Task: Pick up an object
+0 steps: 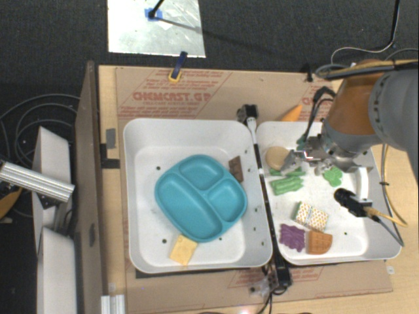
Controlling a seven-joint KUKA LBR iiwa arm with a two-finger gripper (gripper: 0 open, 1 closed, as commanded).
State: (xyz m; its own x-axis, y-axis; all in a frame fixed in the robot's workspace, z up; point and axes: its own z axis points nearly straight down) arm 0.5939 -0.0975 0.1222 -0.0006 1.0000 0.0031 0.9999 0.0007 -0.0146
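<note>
The tool (pixel 313 157) is lowered into the right bin (pixel 376 237), just above a green block (pixel 287 185); its grip cannot be told. A blue tray (pixel 200 197) is seen in the left bin (pixel 141 175).

A single camera is looking down at a slant from above my surface (pixel 163 93), taking in both shallow white plastic bins (pixel 141 175) side by side, while my grey arm (pixel 386 103) is reaching in from its right.

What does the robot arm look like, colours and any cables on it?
The arm is thick, rounded and grey, with a broad orange band above the wrist. A black cable loops beside the band. The gripper is small, metallic, silver-grey.
</note>
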